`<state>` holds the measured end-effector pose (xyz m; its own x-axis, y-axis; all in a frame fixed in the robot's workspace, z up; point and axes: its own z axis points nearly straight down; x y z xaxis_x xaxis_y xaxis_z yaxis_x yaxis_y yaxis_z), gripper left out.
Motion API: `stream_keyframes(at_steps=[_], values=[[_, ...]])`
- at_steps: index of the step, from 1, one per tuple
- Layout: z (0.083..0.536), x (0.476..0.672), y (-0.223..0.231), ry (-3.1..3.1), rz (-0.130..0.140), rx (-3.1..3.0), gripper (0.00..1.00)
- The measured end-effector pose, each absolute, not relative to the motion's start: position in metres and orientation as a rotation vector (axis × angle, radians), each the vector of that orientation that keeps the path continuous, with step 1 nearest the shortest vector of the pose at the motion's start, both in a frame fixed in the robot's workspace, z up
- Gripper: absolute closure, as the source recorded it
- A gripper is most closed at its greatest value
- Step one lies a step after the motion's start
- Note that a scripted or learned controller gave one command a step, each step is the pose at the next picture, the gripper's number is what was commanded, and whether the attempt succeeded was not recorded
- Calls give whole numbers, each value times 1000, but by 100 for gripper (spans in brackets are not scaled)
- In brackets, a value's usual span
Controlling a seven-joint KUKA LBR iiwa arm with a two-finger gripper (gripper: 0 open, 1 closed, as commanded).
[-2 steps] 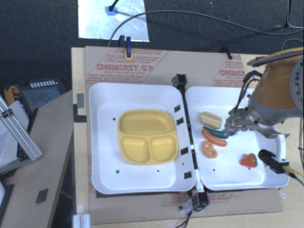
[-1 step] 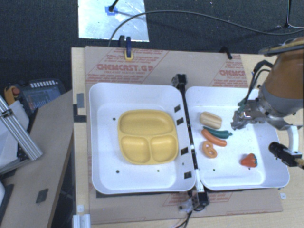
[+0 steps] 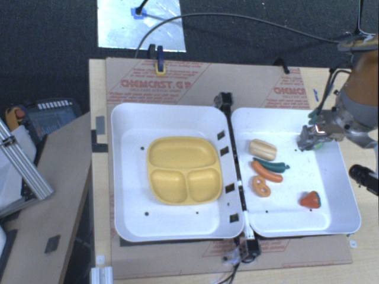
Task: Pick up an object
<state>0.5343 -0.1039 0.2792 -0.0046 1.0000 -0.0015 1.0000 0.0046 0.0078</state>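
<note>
Four small toy foods sit in the right bin (image 3: 343, 218), all candidate picks; the left bin (image 3: 127, 158) carries only a yellow divided tray (image 3: 182, 169), hard moulded plastic, broad and flat, judged a poor target for two fingers. Moving rightward: a bread roll (image 3: 263, 149) at about 10 o'clock of the right bin's centre, likely light and stiff, best taken across its short width. Just below it lies a carrot with a green top (image 3: 269, 170), slim and probably slick; grip mid-length. An orange pretzel-like ring (image 3: 261, 186) lies touching or nearly touching the carrot at 7 o'clock, so these crowd each other. A red strawberry-like piece (image 3: 310, 200) sits apart at 4 o'clock, the clearest approach. Gripper (image 3: 310, 138) hangs over the bin's 2 o'clock edge; finger spread cannot be told, nothing seen held.
</note>
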Motion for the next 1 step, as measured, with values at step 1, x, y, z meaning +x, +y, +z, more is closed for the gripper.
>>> stream_keyframes(at_steps=[1], values=[[260, 556, -59, 2230, 3, 2211, 100]])
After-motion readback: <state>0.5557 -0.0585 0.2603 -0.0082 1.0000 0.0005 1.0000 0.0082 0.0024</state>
